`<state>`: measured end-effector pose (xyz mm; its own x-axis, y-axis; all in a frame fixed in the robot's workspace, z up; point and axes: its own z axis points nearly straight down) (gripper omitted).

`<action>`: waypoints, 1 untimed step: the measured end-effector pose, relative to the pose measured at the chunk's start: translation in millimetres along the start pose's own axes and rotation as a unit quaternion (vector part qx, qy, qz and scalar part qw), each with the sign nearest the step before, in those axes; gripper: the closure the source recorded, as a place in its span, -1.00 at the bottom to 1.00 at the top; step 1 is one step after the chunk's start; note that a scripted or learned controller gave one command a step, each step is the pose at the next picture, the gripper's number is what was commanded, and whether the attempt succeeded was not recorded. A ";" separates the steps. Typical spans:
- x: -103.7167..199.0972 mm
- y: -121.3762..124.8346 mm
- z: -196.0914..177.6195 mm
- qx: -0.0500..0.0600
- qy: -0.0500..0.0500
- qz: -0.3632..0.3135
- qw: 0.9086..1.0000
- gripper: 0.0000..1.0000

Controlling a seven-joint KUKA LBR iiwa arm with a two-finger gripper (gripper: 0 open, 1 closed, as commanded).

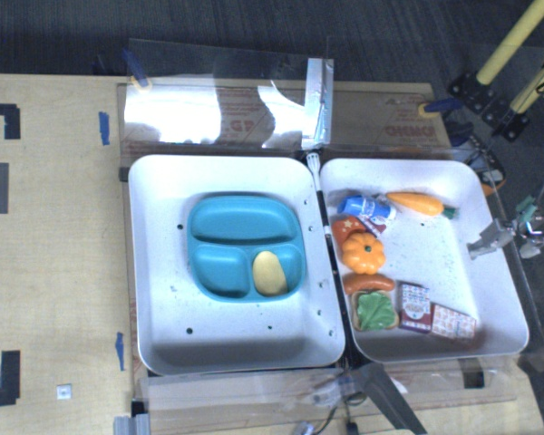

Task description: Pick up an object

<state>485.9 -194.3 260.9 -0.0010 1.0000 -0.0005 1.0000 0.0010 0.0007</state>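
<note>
The left bin held one blue tray with one yellow egg; the right bin held seven items. Claw state could not be told.

Bright, sharp; glare on plastic sheet.

Pale wooden bench, two white bins side by side at its right end, left bin carrying a blue divided tray (three compartments), right bin, glaring clear plastic sheet along their far edge, blue tape strip near the left bin's far-left corner.
</note>
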 end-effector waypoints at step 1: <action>51.8 -9.4 150.3 0.005 0.002 -0.026 1.000 -1.00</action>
<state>476.6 -142.5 110.6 -0.0536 0.9986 0.0041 0.9985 0.0536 -0.0099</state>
